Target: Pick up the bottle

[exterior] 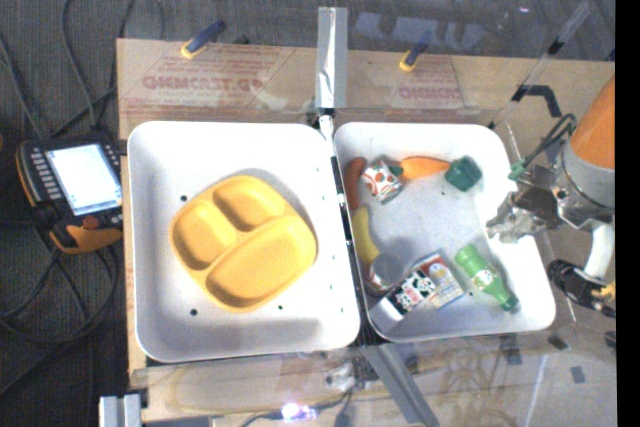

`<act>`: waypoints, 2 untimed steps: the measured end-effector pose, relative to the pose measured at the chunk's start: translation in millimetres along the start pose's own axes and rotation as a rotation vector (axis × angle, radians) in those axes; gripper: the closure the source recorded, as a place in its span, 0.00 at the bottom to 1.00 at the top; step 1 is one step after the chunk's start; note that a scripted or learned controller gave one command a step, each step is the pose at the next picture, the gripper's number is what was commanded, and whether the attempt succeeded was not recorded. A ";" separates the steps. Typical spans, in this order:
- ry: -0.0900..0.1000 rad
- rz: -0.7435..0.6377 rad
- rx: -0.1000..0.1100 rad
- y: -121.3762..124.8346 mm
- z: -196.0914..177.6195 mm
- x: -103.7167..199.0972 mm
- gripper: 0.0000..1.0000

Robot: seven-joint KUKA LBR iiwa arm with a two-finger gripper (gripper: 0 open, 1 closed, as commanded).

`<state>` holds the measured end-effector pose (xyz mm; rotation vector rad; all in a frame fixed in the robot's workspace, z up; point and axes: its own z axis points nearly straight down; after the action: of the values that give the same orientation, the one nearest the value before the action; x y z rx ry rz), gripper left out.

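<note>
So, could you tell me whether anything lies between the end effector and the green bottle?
Nothing visible does. The end effector sits at the right bin's right edge, just above the bottle, with bare bin floor between them. The carton lies to the bottle's left, off that path.

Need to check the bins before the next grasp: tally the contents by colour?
Green: 2, bottle, round piece
Orange: 1, carrot
Yellow: 2, divided plate, banana
Red: 1, sausage
Printed white: 2, carton, small can
Total: 8

Pincer (pixel 512 223) hovers just beside green bottle (pixel 486 277) in right bin (pixel 420 137).
</note>
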<state>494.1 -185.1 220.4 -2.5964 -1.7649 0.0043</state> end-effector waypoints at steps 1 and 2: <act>0.001 0.000 0.000 -0.1 0.1 0.2 0.00; 0.012 0.004 -0.006 0.4 131.3 -14.7 0.00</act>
<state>488.6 -198.9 89.2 -2.5984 -1.7592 -0.0170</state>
